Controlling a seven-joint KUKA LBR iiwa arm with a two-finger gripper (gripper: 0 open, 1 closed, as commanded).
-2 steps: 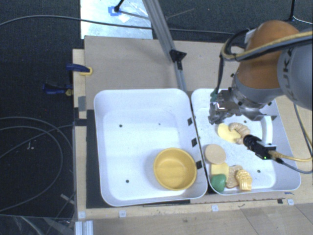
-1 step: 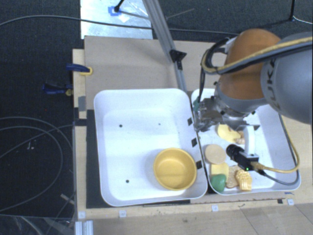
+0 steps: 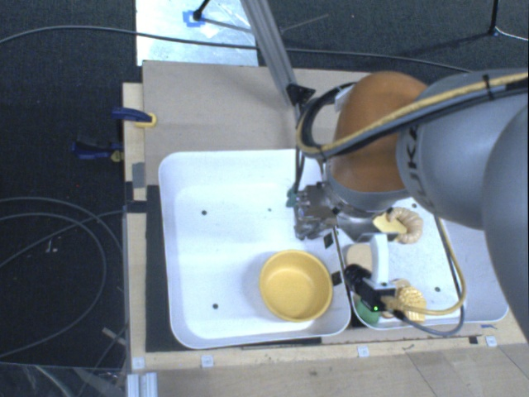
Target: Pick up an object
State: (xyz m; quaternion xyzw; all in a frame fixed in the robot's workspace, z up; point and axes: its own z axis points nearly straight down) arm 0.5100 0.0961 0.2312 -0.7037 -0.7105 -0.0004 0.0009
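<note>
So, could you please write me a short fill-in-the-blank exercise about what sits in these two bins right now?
1. The bowl in the left bin is coloured ____.
2. The bowl stands near the bin's ____ right corner.
3. The band above the arm's wrist is coloured ____.
4. The pretzel-like piece lies in the ____ bin.

Missing words: yellow; lower; orange; right

No text, label, brand, number or sign can be read on anything here.
</note>
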